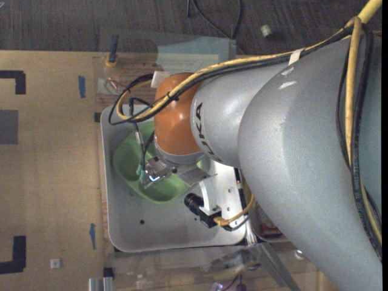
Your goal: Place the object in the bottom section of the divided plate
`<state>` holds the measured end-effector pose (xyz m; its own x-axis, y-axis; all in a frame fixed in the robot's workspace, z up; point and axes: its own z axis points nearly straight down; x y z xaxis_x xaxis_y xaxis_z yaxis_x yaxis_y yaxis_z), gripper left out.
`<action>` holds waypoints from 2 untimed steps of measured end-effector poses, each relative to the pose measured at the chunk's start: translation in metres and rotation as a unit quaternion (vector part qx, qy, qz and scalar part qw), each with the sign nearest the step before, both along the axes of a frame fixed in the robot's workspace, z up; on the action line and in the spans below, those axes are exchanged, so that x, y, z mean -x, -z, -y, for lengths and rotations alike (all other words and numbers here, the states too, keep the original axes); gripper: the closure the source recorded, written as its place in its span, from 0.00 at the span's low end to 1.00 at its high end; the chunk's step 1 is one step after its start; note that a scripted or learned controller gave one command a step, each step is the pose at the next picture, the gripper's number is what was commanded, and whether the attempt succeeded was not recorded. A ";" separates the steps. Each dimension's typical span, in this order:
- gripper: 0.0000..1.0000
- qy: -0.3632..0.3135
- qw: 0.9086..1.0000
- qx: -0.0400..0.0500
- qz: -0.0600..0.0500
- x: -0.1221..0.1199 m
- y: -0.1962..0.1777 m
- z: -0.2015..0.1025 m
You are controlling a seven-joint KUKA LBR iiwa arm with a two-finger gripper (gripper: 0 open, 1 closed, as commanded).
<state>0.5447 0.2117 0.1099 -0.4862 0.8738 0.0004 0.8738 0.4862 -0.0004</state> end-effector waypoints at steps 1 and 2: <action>0.00 0.000 1.000 0.001 -0.001 0.000 0.000 0.001; 0.00 0.038 0.999 0.000 0.000 0.030 -0.111 0.025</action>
